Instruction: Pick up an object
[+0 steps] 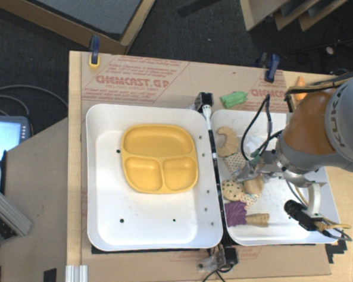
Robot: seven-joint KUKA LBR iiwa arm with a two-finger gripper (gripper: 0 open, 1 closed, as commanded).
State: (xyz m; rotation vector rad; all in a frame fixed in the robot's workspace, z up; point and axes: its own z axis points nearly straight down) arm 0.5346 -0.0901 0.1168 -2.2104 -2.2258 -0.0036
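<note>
Nearest the camera, in the right bin (278, 238), lie a purple piece (236, 213) and a tan cone-shaped piece (257, 219) just beside it; both look like small toy food items, light and fairly stiff, the cone likely to roll unless pinched across its thicker end. Just beyond them a spotted, cookie-like piece (232, 189) lies flat, and a low flat thing of that kind gives little edge to catch. The tool (253, 175) sits low over this cluster, right at a small tan lump (253, 186), but whether it is spread or pinching anything cannot be told. Further back rests a curved tan piece (227, 140), best taken across its narrow middle. In the left bin (96, 180) a yellow divided plate (160, 158) lies flat, smooth and probably slippery, with only its rim to take. Farthest, on the table (138, 81), lies a green object (234, 99).
</note>
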